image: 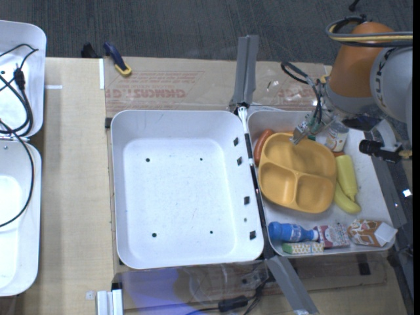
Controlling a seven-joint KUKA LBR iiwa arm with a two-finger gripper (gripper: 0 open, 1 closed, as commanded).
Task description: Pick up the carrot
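The gripper (306, 132) hovers low over the far rim of the yellow plate (295, 182); I cannot tell whether it is released or clenched, and nothing shows in its grasp. The carrot (262, 143) lies just beside it, toward the other bin, tucked against the plate's edge. Judging by this, 0 of the pick is done: reaching, closing and lifting all remain.

Orange carrot (263, 142), mostly hidden beneath a yellow divided plate (298, 174), right bin's (377, 189) upper-left corner
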